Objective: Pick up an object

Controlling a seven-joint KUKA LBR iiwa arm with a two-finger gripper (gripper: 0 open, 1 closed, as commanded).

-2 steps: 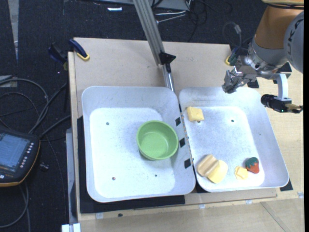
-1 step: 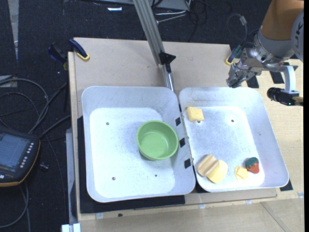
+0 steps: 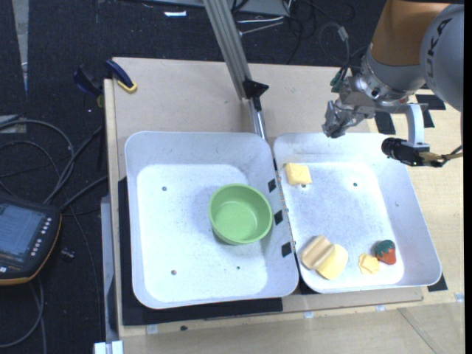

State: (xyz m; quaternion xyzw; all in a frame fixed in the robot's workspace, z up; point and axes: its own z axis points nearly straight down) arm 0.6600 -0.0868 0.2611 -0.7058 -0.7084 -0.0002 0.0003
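My gripper hangs over the far edge of the right bin, its fingertips close together with nothing between them. A yellow block lies in that bin's far left corner, below and left of the gripper. Near the front edge rest a pale yellow banana-like piece, a small yellow piece and a red strawberry toy. A green bowl stands in the left bin.
A slanted metal pole rises behind the seam between the two bins. A blue and yellow clamp grips the bench's far left corner. A black fitting juts from the arm over the right bin's far right edge.
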